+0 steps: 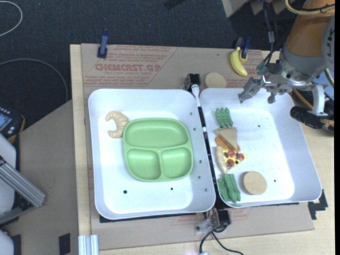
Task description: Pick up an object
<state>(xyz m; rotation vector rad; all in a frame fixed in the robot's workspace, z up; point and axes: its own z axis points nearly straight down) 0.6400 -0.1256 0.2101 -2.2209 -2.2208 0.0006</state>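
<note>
A brown cardboard sheet (159, 62) printed with red lettering covered the pale wooden bench (324, 158), held at its 12 o'clock edge by blue clamps (102, 43). Dark carpet (106, 9) lay beyond it, crossed by white cable (16, 15) at 10 o'clock. Aluminium framing (21, 187) stood at 8 o'clock.

In the right bin (287, 142) lie a green bean bundle (223, 116), a sandwich wedge (228, 138), a pizza slice (228, 158), another green bundle (230, 187) and a round tan cookie (254, 183). A croissant (116, 123) lies beside the green tray (158, 149) in the left bin (106, 163).
</note>
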